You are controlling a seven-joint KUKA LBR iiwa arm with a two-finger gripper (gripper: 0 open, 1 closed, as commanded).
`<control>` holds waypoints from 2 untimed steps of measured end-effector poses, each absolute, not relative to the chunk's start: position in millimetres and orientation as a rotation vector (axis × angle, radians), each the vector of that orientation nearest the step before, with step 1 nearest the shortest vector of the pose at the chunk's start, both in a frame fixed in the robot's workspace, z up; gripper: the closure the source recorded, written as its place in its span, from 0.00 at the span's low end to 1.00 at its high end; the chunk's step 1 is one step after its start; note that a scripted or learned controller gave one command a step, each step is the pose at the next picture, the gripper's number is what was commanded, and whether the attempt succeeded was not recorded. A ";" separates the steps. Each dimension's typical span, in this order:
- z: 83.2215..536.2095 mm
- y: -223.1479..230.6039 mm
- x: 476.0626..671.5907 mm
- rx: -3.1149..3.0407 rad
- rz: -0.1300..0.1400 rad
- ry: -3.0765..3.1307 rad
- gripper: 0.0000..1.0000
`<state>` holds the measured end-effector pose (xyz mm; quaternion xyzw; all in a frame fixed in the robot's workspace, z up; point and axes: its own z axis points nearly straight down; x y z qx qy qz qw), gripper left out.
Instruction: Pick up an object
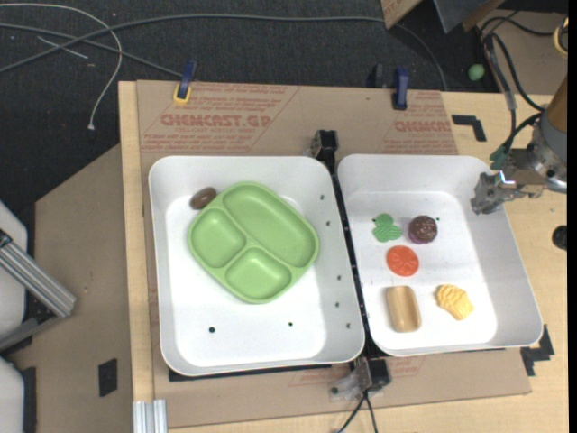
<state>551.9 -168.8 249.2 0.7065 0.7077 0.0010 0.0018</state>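
dark carpet floor (pixel 225 25) with loose cables (pixel 63 34) surrounds the cardboard-topped bench (pixel 270 120), blue clamps (pixel 187 79) at its edge

A cardboard-covered surface (pixel 270 120) is carrying two white bins side by side: the left bin (pixel 180 332) is sitting toward its left edge, the right bin (pixel 505 269) toward its right.

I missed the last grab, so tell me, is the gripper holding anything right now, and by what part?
Nothing is held. The gripper hangs over the right bin's upper right edge, apart from the toy foods.
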 end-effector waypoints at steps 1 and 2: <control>255.0 -120.8 559.0 2.218 0.003 2.222 1.00; 239.5 -72.6 565.0 2.221 -0.001 2.225 1.00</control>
